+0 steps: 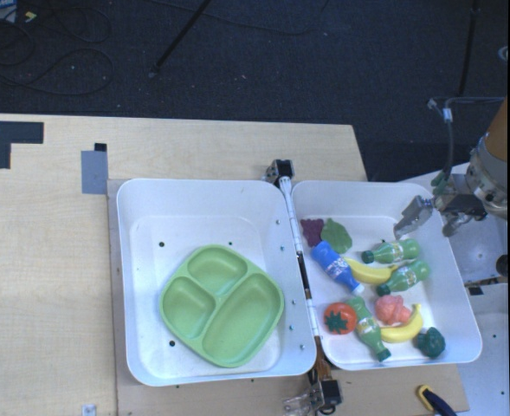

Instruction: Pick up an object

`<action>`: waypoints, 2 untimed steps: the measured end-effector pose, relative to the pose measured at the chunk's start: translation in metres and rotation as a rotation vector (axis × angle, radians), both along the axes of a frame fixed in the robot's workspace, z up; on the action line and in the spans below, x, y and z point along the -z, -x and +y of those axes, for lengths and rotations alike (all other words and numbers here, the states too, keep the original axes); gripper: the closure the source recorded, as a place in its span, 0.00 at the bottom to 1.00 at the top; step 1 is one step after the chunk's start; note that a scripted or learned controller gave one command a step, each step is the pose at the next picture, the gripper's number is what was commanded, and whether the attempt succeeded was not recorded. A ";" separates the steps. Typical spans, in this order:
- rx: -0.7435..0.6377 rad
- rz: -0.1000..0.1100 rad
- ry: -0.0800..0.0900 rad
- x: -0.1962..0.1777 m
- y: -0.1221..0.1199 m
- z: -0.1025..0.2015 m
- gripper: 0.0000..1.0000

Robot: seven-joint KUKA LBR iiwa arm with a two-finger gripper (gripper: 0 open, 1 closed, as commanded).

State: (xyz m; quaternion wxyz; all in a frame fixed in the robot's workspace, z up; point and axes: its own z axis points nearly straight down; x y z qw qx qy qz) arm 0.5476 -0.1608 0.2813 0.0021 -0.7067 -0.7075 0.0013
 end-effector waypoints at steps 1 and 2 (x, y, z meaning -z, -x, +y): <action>0.002 0.001 -0.001 0.169 -0.008 -0.019 0.00; -0.001 -0.004 0.000 0.194 -0.081 0.015 0.00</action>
